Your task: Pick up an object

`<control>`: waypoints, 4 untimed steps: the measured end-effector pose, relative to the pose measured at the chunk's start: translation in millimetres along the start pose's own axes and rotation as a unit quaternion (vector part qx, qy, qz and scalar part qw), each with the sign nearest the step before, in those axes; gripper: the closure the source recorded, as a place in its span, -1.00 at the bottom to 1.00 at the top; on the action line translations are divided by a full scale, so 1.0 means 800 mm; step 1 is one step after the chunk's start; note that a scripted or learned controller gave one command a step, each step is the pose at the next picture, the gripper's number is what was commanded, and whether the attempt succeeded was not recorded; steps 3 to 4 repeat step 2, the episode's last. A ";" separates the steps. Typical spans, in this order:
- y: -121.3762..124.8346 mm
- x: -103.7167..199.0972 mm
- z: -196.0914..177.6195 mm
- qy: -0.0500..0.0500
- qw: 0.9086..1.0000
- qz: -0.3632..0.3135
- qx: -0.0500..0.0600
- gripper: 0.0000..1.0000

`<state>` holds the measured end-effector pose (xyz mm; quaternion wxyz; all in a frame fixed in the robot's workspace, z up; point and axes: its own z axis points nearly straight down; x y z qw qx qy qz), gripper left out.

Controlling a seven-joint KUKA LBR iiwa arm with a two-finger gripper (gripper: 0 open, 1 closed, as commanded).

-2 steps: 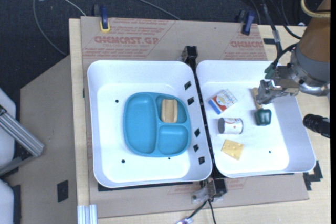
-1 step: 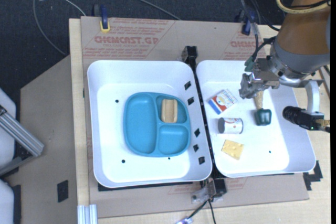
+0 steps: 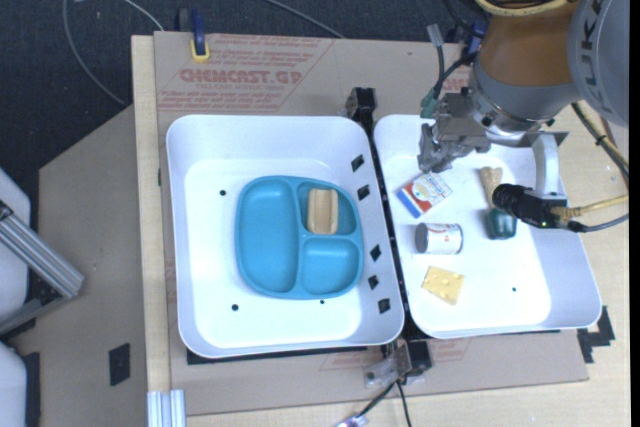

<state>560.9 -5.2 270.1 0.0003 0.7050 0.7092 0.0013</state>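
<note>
White bins (image 3: pixel 200 315), two, are sitting on the bench; the claw (image 3: pixel 436 153) is hovering just above one small carton (image 3: pixel 422 194), its grip state unclear.

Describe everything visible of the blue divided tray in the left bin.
The blue divided tray is a rounded, plastic-looking dish with three compartments. It lies flat on the floor of the left bin, about central, clear of the walls. A tan block rests in its upper right compartment; the other two show only bare blue.
</note>
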 end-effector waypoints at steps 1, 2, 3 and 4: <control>0.013 0.053 0.025 0.000 1.000 0.001 0.003 1.00; 0.032 0.119 0.031 0.000 1.000 0.000 0.000 1.00; 0.032 0.119 0.031 0.000 1.000 0.000 0.000 1.00; 0.032 0.119 0.031 0.000 1.000 0.000 0.000 1.00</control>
